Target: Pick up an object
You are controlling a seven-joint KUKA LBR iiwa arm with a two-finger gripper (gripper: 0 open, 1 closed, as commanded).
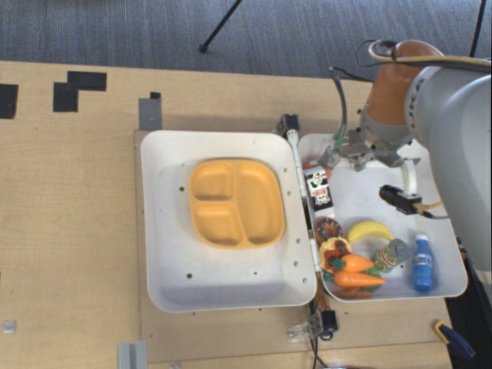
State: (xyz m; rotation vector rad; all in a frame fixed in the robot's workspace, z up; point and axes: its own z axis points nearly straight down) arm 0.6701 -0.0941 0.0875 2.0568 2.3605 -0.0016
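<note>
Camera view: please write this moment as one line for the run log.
arm: over right bin, far end | left bin: yellow tray | right bin near end: banana, carrot, blue bottle | nothing seen lifted

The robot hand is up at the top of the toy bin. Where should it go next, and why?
Probably toward the near end of the right bin. The gripper sits over its far end, while the banana, carrot and blue bottle lie clustered at the near end.
</note>
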